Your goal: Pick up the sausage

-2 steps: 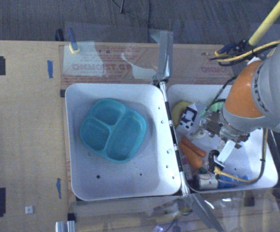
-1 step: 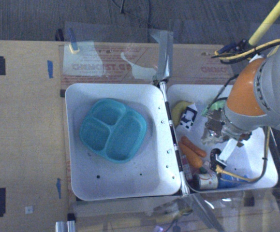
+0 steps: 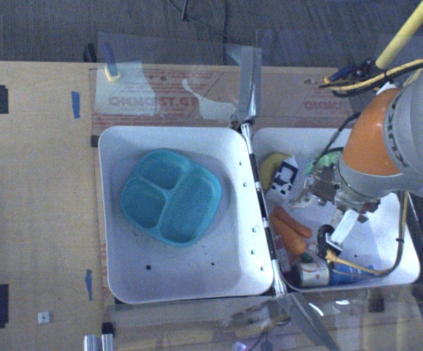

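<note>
At the front edge of the right bin (image 3: pixel 378 248), close to its front-left corner, a red-and-white can (image 3: pixel 312 273) lies on its side. A blue thing (image 3: pixel 351 272) lies just beside it along the same edge. Across the divide, the left bin (image 3: pixel 174 287) has bare floor at its front, marked with 2 small dark specks.

Farther back along the right bin's left wall, an orange piece (image 3: pixel 284 244) lies at a slant. The sausage (image 3: pixel 293 224), reddish orange, lies against its far side, roughly midway along that wall. I take the redder of the 2 for the sausage, though the view is too coarse to be sure. It rests on the bin floor, with nothing gripping it.

The gripper (image 3: pixel 319 194) hangs over the middle of the right bin, near the sausage's far end but apart from it. Whether it is spread or closed I cannot tell. Above it the arm (image 3: pixel 416 130), with its orange band (image 3: pixel 366 145), comes in over the bin's right edge.

In the centre of the left bin sits a teal plate (image 3: pixel 171 196) with 3 compartments.

Toward the right bin's far-left corner lie a yellow piece (image 3: pixel 271 168) and a white-and-black block (image 3: pixel 286 178), touching. A green bit (image 3: pixel 315 168) shows partly behind the gripper.

Beyond both bins lies printed cardboard (image 3: pixel 160 101) on the bench (image 3: pixel 36 196).
</note>
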Robot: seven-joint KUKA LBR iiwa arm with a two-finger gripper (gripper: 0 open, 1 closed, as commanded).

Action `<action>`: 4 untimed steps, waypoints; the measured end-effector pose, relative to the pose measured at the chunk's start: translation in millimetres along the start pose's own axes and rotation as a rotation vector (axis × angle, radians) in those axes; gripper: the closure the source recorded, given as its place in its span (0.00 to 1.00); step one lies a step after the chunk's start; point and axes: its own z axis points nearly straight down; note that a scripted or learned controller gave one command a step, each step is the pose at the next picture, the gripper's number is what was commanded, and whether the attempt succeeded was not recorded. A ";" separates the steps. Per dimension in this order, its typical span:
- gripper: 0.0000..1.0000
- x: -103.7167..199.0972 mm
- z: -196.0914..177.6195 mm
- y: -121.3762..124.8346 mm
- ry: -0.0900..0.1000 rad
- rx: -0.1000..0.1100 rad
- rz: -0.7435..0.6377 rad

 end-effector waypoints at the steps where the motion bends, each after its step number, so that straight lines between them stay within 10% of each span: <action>1: 0.00 -9.3 23.5 -17.9 0.007 -0.009 -0.030; 2: 0.00 6.8 24.9 87.9 0.003 -0.003 0.454; 3: 0.00 -79.4 -55.4 65.6 0.002 0.001 0.422; 4: 0.00 -40.2 11.6 21.2 0.002 0.004 0.521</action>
